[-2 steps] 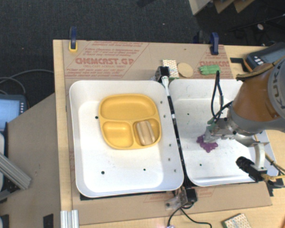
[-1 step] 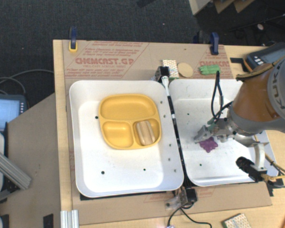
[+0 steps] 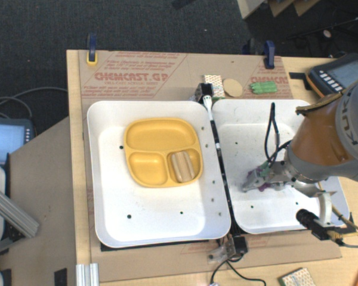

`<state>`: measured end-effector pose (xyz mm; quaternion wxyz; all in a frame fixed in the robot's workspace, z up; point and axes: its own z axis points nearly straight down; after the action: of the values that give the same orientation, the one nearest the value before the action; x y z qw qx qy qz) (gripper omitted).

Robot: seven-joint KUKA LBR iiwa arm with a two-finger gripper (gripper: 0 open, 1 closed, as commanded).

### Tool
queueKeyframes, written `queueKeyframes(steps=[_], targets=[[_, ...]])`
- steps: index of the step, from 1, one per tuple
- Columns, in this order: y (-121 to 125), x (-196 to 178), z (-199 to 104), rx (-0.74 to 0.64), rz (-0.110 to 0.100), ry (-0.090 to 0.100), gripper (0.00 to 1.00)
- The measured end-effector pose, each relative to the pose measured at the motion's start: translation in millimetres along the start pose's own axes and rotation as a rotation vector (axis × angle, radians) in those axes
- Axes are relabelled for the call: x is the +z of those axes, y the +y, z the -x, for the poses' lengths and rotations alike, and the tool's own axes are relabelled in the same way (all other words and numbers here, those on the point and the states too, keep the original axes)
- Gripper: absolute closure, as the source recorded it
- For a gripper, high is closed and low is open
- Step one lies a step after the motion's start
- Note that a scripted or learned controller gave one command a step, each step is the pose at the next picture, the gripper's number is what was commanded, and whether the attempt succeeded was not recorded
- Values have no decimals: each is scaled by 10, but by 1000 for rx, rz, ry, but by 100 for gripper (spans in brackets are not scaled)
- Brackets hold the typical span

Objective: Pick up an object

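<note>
The gripper (image 3: 255,180) is low in the right bin (image 3: 250,219), over a purple object (image 3: 264,182); whether it grips, I cannot tell.

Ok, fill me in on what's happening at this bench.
The arm reaches in from the right and has its tool low inside the right bin, by a small purple and grey thing that is too blurred to name. Whether it has grasped anything cannot be told. In the left bin sits a yellow tray with a tan block in its lower right compartment, apart from the arm.
</note>
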<state>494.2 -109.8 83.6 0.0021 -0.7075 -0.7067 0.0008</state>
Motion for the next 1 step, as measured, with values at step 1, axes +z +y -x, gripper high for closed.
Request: queueKeyframes(steps=[1], targets=[[310, -12, 52, -2, 8, -4, 0]])
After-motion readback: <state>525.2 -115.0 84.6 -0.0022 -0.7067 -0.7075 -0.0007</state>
